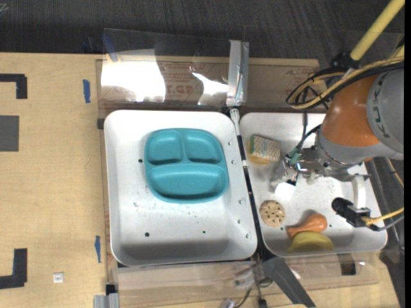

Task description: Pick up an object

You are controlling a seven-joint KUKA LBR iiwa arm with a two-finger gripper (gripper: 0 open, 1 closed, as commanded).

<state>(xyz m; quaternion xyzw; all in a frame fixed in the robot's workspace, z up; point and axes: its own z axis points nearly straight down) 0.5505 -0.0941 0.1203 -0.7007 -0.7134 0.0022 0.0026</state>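
1. We are looking down on two white bins: the left bin is holding one teal divided plate, and the right bin is holding the small things.
2. In the right bin we are counting four pieces: one pale sponge-like block near the back left, one round cookie, one orange piece, and one yellow-green piece touching it by the front wall.
3. The gripper is hanging over the middle of the right bin, between the block and the cookie.
4. Its tips are blurring into the white floor, so we cannot tell how the claw is standing; it is possibly touching nothing.
5. Yellow cables are looping behind the arm.
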